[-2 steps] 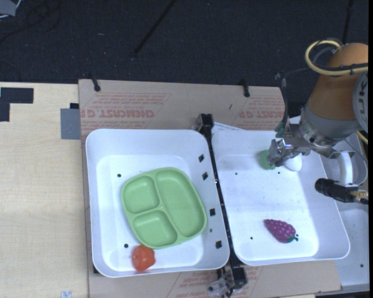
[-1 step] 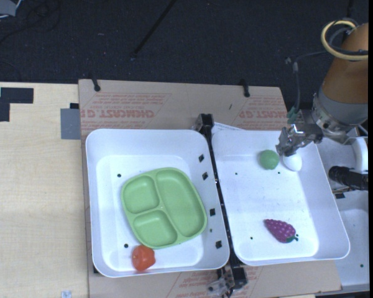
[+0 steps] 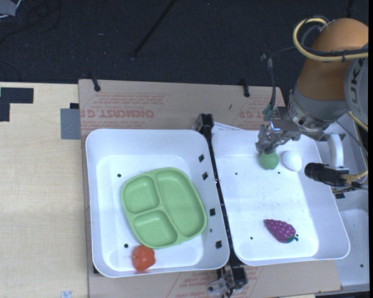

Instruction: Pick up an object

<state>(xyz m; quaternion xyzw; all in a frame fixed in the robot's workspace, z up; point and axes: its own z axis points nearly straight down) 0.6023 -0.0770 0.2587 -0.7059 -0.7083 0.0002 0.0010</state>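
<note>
One small round green ball (image 3: 269, 161) is lying in the right-hand white bin (image 3: 323, 241), directly beneath the tip of the two-finger gripper (image 3: 271, 146), which is hanging over the far part of that bin on the grey arm with the orange band. The ball is sitting just below and toward the camera from the tool, apparently touching or nearly touching it; whether it is clamped cannot be told, and neither can the tool's state. Being round, it is offering no long axis. A white egg-shaped object (image 3: 292, 160) is resting just beside the ball, on the side nearer the arm's base. A purple grape-cluster toy (image 3: 280, 230) is lying well apart, nearer the camera.
</note>
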